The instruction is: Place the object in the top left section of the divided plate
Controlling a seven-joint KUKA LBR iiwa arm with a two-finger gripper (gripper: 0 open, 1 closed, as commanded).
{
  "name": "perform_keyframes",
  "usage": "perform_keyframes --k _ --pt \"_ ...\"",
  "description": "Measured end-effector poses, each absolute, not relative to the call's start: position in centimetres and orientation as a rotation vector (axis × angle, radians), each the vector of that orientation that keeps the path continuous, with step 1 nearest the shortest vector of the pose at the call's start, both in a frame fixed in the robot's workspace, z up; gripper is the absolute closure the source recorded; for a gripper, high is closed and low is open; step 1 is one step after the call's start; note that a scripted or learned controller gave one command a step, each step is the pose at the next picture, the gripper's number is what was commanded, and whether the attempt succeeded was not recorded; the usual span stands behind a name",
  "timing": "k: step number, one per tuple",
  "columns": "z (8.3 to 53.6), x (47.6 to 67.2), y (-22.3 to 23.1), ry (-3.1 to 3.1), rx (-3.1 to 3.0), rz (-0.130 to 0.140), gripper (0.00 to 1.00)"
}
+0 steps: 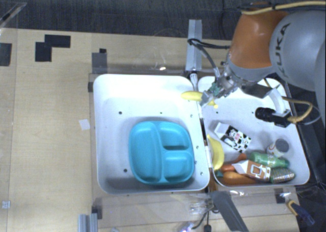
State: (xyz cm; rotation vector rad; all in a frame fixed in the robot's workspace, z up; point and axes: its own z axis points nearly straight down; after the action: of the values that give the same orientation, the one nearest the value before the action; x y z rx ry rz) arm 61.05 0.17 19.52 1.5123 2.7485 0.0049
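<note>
**Little to read here**

From where I stand, the one legible mark is on the grey arm [300, 42]: part of the maker's name, "UKA", running up its casing by the orange band. The cartons [254, 169] in the right bin [300, 175] carry print too small to read.

small yellow object [192, 95] at bin rim, blue divided plate [162, 151] below

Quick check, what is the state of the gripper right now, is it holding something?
Gripper: closed on a small yellow object, held above the wall between the two white bins, not yet over the blue divided plate.
</note>
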Motion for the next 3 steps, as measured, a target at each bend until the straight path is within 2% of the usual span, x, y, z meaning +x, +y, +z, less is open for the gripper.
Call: perform_keyframes --k 1,2,3 --pt "26.2 54.1 0.3 2.969 1.002 0.006 1.0" --pt "18.5 49.3 -2.4 3.036 0.788 0.003 1.0" --pt "18.6 49.0 -5.7 3.119 0.291 0.001 1.0"
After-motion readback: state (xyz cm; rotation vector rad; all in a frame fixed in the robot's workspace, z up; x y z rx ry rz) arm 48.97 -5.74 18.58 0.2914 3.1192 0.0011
